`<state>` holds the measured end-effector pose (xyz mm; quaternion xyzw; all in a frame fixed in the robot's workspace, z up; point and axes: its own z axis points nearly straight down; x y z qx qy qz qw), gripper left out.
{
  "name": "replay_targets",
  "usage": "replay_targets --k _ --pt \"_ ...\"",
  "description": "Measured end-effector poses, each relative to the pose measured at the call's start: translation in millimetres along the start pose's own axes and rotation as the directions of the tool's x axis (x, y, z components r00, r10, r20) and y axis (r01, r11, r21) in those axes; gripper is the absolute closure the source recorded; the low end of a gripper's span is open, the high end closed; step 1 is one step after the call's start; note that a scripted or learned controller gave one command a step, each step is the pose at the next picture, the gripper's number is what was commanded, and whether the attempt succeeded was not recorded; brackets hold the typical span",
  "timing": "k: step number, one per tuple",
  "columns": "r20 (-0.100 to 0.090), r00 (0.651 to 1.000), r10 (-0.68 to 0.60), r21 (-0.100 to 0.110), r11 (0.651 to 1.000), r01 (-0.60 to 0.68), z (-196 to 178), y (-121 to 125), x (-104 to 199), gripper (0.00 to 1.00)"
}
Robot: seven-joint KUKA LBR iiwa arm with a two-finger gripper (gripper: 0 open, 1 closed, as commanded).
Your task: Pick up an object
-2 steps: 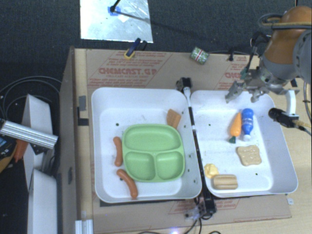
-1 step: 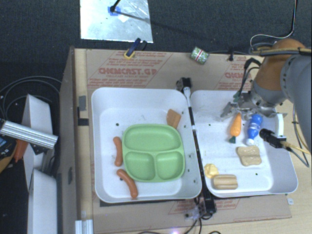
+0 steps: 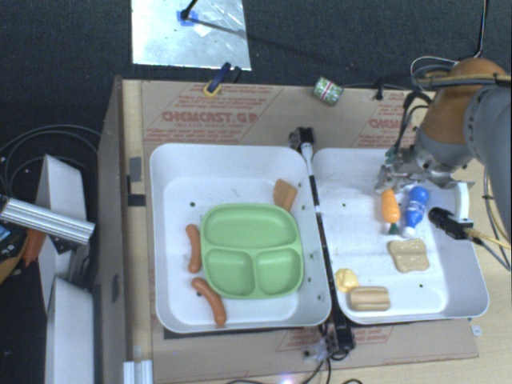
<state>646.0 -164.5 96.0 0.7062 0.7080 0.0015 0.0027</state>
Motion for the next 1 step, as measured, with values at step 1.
replay_targets --k 1 --pt "-0.003 1.0 -0.003 0.002 1.0 0.003 -34.5 24.1 63.2 1.0"
